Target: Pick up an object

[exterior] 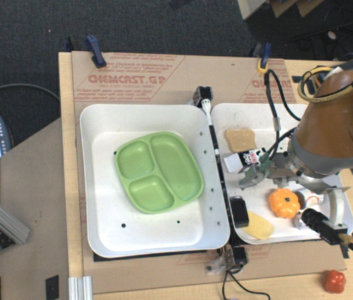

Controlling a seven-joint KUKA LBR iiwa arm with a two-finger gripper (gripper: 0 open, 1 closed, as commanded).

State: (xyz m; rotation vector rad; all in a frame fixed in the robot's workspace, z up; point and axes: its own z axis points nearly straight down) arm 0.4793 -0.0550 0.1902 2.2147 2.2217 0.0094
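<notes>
Gripper [251, 175] is seen low over the right bin [251, 112], above its left middle, but whether it is open or holds anything cannot be told. Pumpkin [284, 203], sponge [240, 139], a yellow piece [258, 225] and a black block [238, 210] are spread in that bin. A green tray [158, 171] is placed in the left bin [95, 167].

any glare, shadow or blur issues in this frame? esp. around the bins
Camera view: lighting even, with no blown-out glare on the white left bin; the green tray is sharp, with only a soft shadow at its edge. The arm's body looms large and slightly soft over the right bin, and the gripper area is shaded and cluttered.
</notes>
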